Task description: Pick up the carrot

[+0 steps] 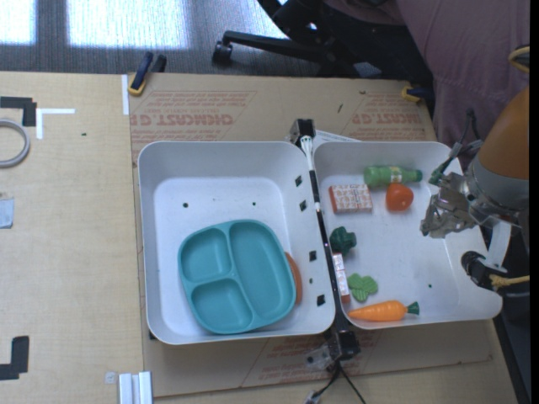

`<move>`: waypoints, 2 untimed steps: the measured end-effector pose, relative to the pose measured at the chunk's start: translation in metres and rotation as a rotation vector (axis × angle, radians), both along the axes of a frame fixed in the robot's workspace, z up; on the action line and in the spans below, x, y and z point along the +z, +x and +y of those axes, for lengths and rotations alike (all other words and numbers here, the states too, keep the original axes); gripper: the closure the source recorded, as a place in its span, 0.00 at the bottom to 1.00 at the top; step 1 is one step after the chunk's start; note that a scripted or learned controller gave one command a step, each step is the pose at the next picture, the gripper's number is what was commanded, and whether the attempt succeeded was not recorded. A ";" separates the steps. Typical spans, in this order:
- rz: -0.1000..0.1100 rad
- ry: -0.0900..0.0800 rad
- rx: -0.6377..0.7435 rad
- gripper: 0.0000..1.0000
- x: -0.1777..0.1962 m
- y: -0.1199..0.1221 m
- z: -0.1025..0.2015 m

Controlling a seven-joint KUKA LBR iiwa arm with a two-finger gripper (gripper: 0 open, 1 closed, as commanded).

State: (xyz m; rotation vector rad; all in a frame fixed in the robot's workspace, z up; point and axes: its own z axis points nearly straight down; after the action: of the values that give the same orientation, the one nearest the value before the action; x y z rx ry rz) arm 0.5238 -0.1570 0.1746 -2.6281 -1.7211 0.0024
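Note:
The carrot (381, 311) is orange with a green stub at its right end. It lies flat along the near wall of the right bin (450, 305). My gripper (438, 221) hangs over the right side of that bin, well behind and to the right of the carrot, with nothing seen in it. The grey arm with its orange band comes in from the right edge.
The right bin also holds a green bottle (392, 175), a red and white box (350, 198), an orange-red tomato (399, 197), a broccoli piece (343, 241), a green leaf (362, 287) and a red and white bar (338, 273). A teal divided plate (237, 274) fills the left bin (168, 175).

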 end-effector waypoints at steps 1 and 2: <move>0.001 0.002 0.035 1.00 -0.083 -0.038 0.062; -0.001 0.001 -0.055 1.00 -0.013 -0.046 0.039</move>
State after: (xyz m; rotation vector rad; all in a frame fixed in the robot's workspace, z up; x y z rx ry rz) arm 0.4778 -0.1183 0.1615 -2.6749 -1.6476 0.0006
